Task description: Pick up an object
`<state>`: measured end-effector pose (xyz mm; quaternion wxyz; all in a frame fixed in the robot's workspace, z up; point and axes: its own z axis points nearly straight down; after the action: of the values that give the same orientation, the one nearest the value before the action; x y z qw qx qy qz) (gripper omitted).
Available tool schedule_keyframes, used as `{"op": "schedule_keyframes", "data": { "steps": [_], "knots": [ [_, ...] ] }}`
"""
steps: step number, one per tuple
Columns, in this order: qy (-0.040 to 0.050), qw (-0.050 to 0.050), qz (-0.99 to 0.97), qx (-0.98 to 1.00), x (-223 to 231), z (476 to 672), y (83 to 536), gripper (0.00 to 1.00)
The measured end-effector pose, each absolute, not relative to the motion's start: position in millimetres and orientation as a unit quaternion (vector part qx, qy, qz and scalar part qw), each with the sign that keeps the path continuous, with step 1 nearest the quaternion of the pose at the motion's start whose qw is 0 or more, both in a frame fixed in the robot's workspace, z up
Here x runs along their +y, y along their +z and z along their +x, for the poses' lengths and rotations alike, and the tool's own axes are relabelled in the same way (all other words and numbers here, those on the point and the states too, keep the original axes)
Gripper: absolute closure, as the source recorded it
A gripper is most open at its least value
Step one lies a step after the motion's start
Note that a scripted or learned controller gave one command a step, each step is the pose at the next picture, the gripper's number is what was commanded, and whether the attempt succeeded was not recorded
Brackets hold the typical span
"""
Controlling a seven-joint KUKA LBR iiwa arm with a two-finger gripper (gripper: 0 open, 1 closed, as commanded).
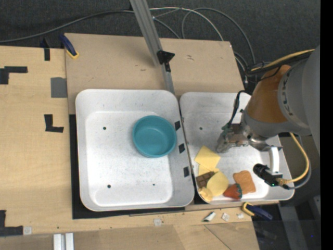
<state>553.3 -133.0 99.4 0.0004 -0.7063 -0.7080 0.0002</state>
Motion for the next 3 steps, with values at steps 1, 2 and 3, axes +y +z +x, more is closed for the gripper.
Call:
{"op": "schedule_keyframes", "data": {
  "steps": [1,2,3],
  "knots": [
    [-0.0011,-0.002,-0.707,-0.708,-134.8,551.2,161.9,1.00],
    [-0.0008,-0.001,-0.706,-0.708,-132.3,554.0,204.4,1.00],
    [-0.0011,-0.002,-0.706,-0.708,-132.1,555.1,257.3,1.00]
  ]
}}
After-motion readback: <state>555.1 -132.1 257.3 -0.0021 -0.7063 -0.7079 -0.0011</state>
